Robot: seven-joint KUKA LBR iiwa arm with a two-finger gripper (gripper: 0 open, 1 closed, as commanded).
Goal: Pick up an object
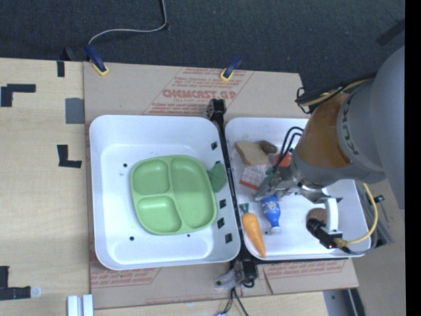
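Green divided plate point(173, 194) in left bin point(105, 176), tool point(268, 191) above blue bottle point(271, 212), grip state unclear

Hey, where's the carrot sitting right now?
The carrot lies in the right bin, at its near left corner by the divider between the bins, just left of the small blue-and-white bottle.

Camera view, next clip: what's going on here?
The arm reaches from the right into the right bin, its claw low over the clutter there, just above a blue-and-white bottle. A carrot lies by the divider and a bread slice sits toward the back. Whether the claw grips anything can't be told. The left bin holds a green divided plate.
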